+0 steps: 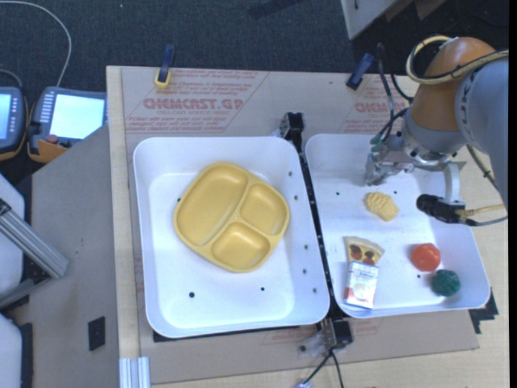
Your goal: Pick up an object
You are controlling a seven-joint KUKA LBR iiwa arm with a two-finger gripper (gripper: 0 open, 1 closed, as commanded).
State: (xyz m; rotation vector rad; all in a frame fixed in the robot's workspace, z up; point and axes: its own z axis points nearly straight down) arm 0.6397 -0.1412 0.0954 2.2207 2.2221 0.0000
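1. The gripper (pixel 378 170) hangs low over the right bin (pixel 331 160); whether it is released or clenched cannot be told.
2. A yellow pastry (pixel 382 206) lies just below it, apart.
3. Further below: pizza slice (pixel 363 251), packet (pixel 362 284), tomato (pixel 426 256), green ball (pixel 445 282).
4. Far left, a yellow plate (pixel 232 216) fills the left bin (pixel 153 241).

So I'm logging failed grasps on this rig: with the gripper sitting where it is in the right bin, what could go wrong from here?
The gripper sits above and left of the yellow ridged piece, not over it, so a straight descent could close on bare bin floor. The piece is small and low and could slip from the fingers. The gripper is also near the right bin back wall, so a sideways correction might bump it.
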